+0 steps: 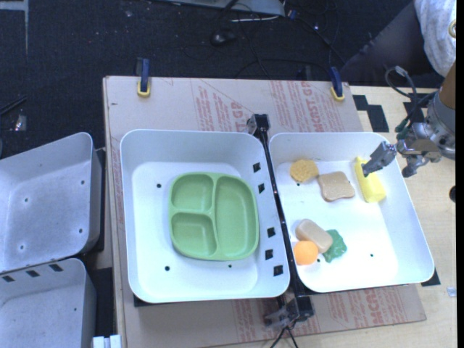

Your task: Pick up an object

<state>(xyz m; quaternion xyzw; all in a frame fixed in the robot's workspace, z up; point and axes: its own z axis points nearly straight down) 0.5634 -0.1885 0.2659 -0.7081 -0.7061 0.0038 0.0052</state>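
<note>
The right bin [406, 216] holds several toy foods. A round tan cracker [304, 170] and a slice of toast [336, 185] lie at its far side, with a yellow block [372, 185] to their right. Nearer the front are a tan bread piece [314, 233], an orange ball [306, 253] and a green piece [336, 244], close together. My gripper [394, 164] hangs over the bin's far right rim, open, with nothing between its fingers. Its left fingertip [375, 162] is just above the yellow block's far end.
The left bin [141, 194] holds a green divided plate [214, 216]. A black clamped divider [270, 209] runs between the bins. Spare white bins [43, 194] sit off the bench to the left. Two clamps [143, 85] hold the board's far edge.
</note>
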